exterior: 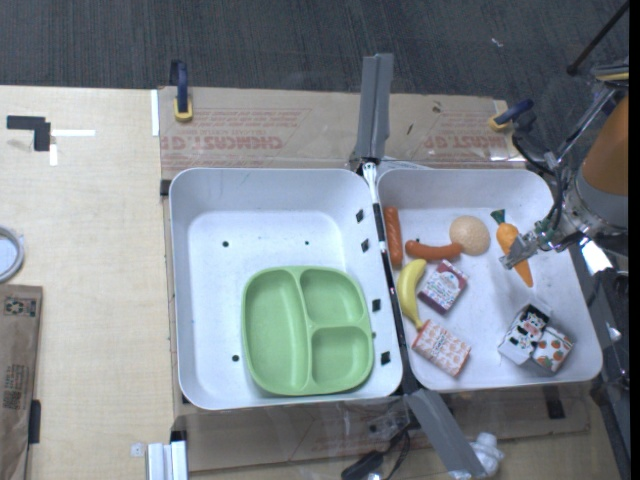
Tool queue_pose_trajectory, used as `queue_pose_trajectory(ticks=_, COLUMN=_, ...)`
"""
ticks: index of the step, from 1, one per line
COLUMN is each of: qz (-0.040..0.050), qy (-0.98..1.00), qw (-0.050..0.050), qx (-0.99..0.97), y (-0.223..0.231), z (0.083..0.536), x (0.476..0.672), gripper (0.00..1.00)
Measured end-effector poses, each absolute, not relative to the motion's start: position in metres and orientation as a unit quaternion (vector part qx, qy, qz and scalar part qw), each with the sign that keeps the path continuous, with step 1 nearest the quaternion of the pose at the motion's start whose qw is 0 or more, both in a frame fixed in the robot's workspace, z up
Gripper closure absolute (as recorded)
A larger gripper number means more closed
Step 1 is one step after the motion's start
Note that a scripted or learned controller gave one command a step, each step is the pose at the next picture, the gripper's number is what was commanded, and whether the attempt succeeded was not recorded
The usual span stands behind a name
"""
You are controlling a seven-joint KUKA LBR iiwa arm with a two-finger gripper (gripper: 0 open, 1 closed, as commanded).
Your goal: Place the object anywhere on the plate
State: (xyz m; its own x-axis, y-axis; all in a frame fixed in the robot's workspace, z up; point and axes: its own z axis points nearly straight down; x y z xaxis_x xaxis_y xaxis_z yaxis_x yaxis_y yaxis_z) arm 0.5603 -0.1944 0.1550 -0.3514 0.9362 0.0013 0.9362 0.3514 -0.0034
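Two bins are being borne side by side on the bench (80, 188). In the left bin (200, 208) a divided plate (306, 330) is lying toward the near right corner. In the right bin (570, 368) a sausage (393, 236) is lying along the left wall, with a banana (410, 292) just in front of it. A second sausage (433, 250) is lying to their right, touching a bread roll (469, 234) behind it. A small packet (442, 288) is sitting right of the banana, and a flat box (441, 348) nearer still. A carton (535, 339) is resting at the near right. A carrot (514, 247) is lying right of the roll, with the gripper (524, 252) positioned at it.
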Motion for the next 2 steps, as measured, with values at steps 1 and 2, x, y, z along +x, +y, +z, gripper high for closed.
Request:
queue_pose_trajectory(ticks=1, qz=0.0003, qy=-0.888, qw=0.002, qx=-0.459, y=-0.133, z=0.163, x=0.504, gripper=1.00)
queue_pose_trajectory(ticks=2, qz=0.0003, qy=-0.913, qw=0.000, qx=-0.408, y=-0.039, z=0.190, x=0.515, gripper=1.00)
